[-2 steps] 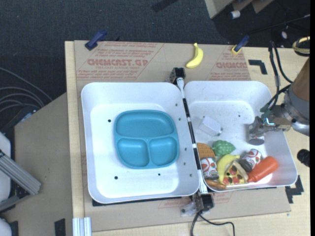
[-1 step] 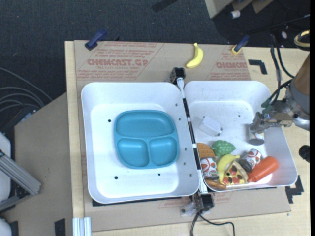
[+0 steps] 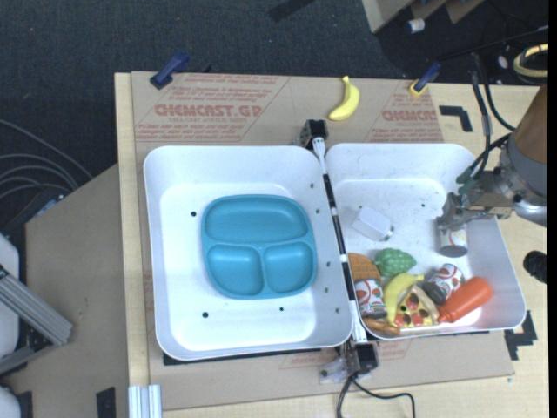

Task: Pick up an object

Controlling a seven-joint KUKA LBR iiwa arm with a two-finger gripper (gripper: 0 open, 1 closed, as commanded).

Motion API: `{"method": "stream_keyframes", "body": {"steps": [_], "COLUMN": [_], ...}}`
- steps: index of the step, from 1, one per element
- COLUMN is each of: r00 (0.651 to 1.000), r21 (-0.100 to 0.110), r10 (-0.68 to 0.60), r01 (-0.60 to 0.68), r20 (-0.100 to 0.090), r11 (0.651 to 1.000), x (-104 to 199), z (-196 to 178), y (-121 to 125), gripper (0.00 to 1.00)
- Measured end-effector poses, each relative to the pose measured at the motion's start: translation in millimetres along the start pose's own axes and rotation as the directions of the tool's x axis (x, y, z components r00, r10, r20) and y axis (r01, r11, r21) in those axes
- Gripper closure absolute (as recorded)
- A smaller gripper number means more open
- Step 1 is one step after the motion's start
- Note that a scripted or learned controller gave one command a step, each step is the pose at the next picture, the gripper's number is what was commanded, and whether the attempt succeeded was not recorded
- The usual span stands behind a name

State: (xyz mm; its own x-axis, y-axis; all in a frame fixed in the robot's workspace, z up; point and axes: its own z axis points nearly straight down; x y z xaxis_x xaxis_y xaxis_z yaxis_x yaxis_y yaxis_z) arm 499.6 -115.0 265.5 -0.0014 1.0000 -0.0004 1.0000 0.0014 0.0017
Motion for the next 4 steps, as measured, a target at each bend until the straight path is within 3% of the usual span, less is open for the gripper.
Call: {"method": "stream_keyframes", "body": {"steps": [1,4], "r00": [1.000,1.000], "r21": [0.003,0.001], "r10": [0.001,0.000], "r01": [-0.001,0.000], "r20": [-0.002,0.000], "r11": [1.000,1.000], "x": [2.7,12.4], "z": [-2.1,-3.4], "y": [-9.0,4.8], "gripper": [1.00,1.00]}}
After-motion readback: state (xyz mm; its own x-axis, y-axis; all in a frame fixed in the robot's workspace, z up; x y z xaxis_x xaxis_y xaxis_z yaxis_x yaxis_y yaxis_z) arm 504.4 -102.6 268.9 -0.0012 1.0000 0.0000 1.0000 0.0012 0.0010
